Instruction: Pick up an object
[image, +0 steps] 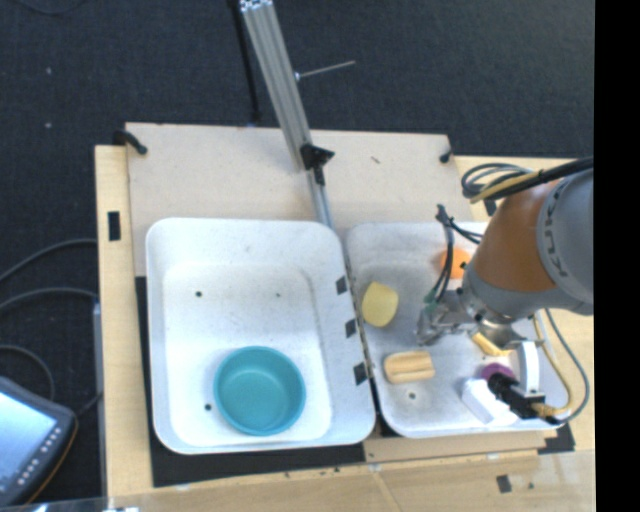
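Camera view: your gripper (432, 330) sits low in the right bin (400, 250), just above the tan block (409, 366) and beside the yellow piece (379, 303). You cannot tell its finger state. A teal bowl (259, 389) rests near the left bin's (180, 250) front edge.

No legible txt or labels.

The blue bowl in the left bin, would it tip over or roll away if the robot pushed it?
Probably not. The blue bowl sits upright on its base, mouth up, and looks wide and low, so a push would likely slide it along the left bin. It looks like light plastic, so it might skid easily.
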